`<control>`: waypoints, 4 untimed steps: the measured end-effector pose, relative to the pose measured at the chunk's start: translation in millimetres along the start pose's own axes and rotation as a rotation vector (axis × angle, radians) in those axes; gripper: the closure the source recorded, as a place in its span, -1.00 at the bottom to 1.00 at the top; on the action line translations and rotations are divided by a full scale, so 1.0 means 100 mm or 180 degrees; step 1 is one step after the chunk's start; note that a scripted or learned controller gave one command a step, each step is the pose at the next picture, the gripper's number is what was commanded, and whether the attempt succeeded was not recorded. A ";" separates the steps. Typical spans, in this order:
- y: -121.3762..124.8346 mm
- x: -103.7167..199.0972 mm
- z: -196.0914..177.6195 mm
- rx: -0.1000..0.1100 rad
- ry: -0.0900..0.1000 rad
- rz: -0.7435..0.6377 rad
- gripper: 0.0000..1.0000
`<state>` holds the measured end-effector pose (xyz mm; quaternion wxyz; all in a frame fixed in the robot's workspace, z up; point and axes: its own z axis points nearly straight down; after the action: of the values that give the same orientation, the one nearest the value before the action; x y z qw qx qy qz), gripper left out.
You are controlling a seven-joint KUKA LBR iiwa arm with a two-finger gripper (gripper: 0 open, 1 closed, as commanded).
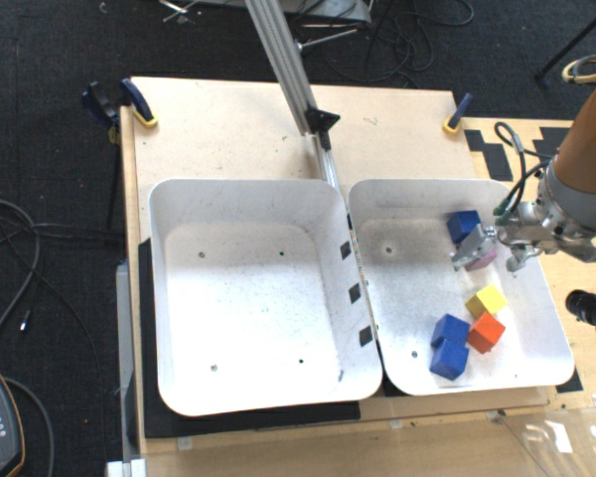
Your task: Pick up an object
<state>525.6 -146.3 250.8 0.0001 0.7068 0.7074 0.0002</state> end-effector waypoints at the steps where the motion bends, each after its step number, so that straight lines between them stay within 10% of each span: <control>1: 0.00 -0.37 1.26 -0.0091 -0.0042 -0.0009 -1.00; 3: 1.22 -0.38 1.39 0.0001 -0.0009 0.0012 -1.00; 4: 1.09 -0.38 1.50 -0.0013 -0.0003 -0.0014 -1.00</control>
<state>634.4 -183.8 100.9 0.0018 0.7052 0.7090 0.0013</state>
